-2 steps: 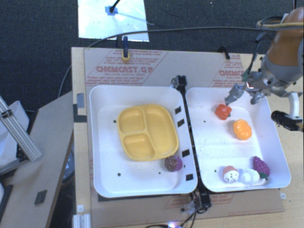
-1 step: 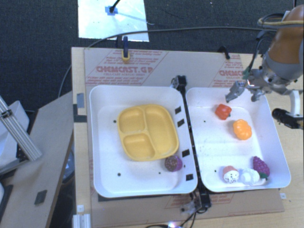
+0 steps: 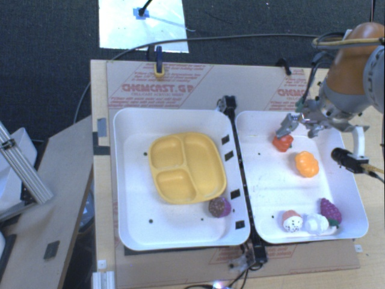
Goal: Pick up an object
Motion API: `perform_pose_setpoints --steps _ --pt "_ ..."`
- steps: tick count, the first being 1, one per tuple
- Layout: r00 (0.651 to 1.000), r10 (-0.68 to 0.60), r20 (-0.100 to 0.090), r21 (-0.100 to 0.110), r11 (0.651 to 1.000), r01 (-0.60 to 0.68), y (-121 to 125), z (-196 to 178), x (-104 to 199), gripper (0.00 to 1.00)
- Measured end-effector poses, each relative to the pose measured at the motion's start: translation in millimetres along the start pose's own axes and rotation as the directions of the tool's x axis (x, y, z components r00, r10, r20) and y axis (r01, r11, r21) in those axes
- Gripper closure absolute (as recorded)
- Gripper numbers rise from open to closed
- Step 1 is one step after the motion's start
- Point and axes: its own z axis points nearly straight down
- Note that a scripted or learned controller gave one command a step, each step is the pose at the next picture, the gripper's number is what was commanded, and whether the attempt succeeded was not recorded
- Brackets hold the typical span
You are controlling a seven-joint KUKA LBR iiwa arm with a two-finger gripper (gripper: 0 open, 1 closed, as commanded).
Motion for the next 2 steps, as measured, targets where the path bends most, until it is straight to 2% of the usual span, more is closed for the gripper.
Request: perform_pose_setpoints --steps 2 --pt "1.000 0.003 0.000 0.001 1.000 -0.003 -3 97 8 0.00"
